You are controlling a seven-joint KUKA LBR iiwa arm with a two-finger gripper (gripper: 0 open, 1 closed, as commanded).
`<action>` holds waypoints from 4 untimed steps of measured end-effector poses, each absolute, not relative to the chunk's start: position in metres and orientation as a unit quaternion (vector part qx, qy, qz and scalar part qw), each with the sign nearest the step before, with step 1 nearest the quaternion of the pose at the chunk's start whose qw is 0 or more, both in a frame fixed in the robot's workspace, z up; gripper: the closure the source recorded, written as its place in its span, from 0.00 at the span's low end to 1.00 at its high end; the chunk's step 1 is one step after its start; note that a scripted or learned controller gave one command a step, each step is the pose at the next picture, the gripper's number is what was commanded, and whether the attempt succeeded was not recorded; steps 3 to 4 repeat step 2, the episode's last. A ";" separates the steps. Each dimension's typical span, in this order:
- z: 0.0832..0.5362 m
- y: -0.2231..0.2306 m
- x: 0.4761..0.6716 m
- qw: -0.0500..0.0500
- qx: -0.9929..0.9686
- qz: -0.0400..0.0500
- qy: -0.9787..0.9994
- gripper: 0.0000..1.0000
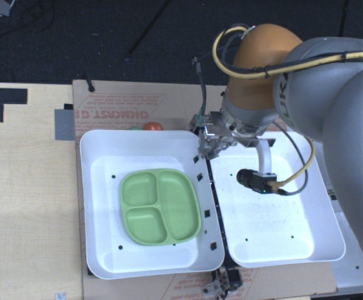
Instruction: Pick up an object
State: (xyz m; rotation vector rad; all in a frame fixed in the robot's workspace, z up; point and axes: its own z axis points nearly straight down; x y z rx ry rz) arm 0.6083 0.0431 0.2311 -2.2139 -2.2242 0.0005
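A light green plate (pixel 161 205) with three compartments lies flat in the middle of the left bin (pixel 101 230). A small red object (pixel 152 127) sits just beyond that bin's far rim, on the cardboard. My gripper (pixel 207 144) hangs over the far end of the seam between the two bins, up and to the right of the plate and apart from it. The wrist hides most of it. A black part (pixel 256 180) with a yellow cable hangs off the wrist above the right bin (pixel 281 233).
The grey arm with its orange band (pixel 262 49) covers the upper right and overhangs the right bin's far side. Black clips (pixel 206 214) line the seam between the bins. Brown cardboard (pixel 125 105) lies under both bins.
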 end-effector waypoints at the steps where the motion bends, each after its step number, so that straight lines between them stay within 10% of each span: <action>1: 0.223 0.087 0.605 0.002 -0.706 0.002 -0.708 1.00; 2: 0.223 0.086 0.605 0.002 -0.707 0.002 -0.708 0.00; 4: 0.223 0.086 0.605 0.002 -0.707 0.002 -0.708 0.00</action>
